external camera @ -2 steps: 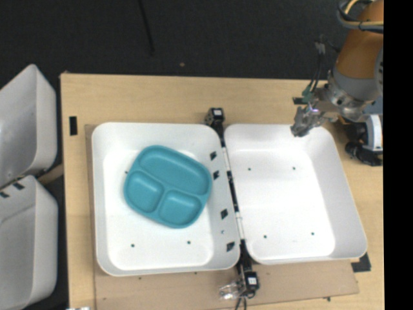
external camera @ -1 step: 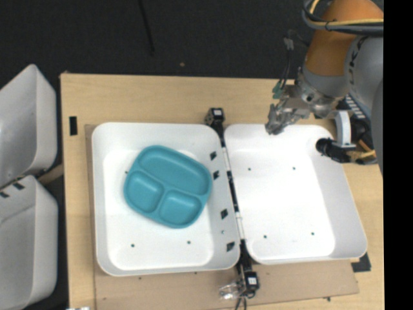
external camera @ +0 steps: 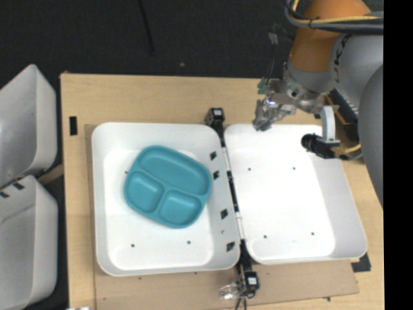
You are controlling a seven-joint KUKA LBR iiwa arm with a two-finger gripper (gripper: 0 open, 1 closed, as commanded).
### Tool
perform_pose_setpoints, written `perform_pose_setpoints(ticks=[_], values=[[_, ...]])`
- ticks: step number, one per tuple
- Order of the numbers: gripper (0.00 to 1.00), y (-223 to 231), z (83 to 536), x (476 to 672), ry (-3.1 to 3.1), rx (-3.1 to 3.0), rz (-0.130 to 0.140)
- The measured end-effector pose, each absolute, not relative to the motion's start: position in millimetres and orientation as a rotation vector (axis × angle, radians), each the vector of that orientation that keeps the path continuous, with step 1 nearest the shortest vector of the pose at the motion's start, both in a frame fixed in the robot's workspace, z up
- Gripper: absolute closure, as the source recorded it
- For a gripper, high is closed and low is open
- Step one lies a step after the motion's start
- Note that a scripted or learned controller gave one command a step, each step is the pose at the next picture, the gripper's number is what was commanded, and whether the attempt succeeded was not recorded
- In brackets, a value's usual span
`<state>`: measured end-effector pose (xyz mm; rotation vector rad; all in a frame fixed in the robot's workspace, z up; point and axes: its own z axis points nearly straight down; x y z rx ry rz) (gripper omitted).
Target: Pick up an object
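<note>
- Your gripper (external camera: 263,123) hung over the right bin's (external camera: 335,237) far edge; you couldn't tell its opening.
- The teal plate (external camera: 168,186) lay in the left bin (external camera: 110,237).

The divided plate (external camera: 168,186) lies in the left bin (external camera: 110,237) (slightly toward nine o'clock of centre). The gripper (external camera: 266,120) hangs over the right bin's (external camera: 322,231) eleven o'clock corner.

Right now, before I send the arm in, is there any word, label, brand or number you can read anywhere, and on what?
None can be read.
Blue divided plate in the left bin: plain, no markings.
Right bin: only small dark dots, no text.
Gripper and arm: no label legible at this size.
</note>
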<state>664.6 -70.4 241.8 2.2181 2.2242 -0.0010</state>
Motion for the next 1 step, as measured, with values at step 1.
perform_pose_setpoints(ticks=[1], values=[[1.0, -72.9, 248.8, 658.6, 2.223, 2.222, -0.003]])
